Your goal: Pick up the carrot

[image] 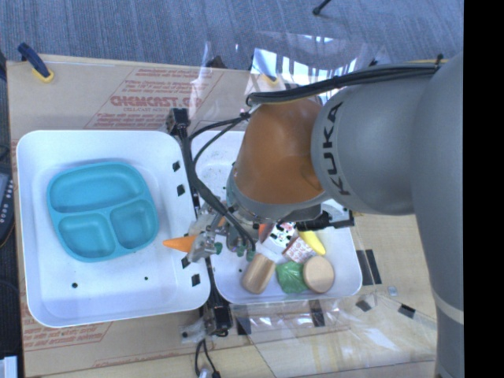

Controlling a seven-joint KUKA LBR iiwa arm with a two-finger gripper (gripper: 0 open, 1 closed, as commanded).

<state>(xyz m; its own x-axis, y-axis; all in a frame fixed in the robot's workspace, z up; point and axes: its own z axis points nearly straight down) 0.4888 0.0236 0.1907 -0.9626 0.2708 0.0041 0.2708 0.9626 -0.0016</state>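
Between bins, orange carrot (pixel 178 243), seemingly tapered

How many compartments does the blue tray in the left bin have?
3. The blue tray has one long compartment across its top, and two smaller ones below it, one at lower left and one at lower right. None is hidden.

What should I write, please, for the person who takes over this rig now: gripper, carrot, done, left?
Gripper: low over the wall between the two bins, at the carrot; a grasp cannot be confirmed.
Carrot: its orange tip pokes into the left bin, right of the blue divided plate.
Done: approach to the carrot.
Left: confirm the grasp, then lift.
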